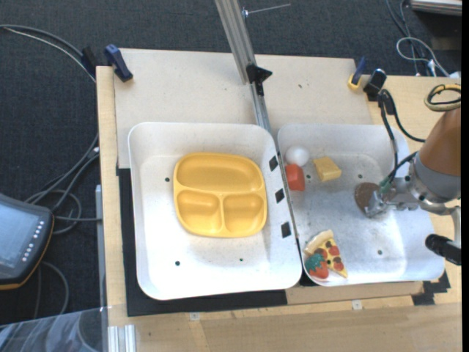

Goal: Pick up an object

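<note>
Yellow block (327,169) near the far edge of the right bin (359,251): likely light, stiff, easily pinched across flat sides. Gripper (375,202) low near the bin's right edge, opening impossible to tell.

Arm (445,163) cut off at right edge, gripper (372,199) blurred (finger state unclear), handheld pendant (20,237) cropped at left.
</note>
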Controlling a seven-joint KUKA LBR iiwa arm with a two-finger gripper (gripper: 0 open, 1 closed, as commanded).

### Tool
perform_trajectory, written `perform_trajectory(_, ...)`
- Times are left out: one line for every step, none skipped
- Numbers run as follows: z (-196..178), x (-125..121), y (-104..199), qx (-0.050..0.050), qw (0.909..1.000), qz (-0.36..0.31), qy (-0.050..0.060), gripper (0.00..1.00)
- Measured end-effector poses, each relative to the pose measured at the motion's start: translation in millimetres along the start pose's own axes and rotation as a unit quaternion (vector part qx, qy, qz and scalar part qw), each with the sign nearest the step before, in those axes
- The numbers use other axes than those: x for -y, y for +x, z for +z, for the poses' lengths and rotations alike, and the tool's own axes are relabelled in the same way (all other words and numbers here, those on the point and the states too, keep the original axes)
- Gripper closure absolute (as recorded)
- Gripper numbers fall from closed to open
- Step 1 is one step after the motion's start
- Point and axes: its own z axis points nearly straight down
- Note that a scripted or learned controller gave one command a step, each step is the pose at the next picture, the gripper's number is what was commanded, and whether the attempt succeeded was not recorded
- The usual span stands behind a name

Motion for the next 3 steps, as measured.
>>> perform_trajectory(-60, -10, -1, 0.003, 1.0, 0.0, -0.004, 1.0)
perform_trajectory(-104, -13, -1, 0.002, 1.0, 0.0, -0.003, 1.0)
perform_trajectory(-148, -19, -1, 0.002, 1.0, 0.0, -0.003, 1.0)
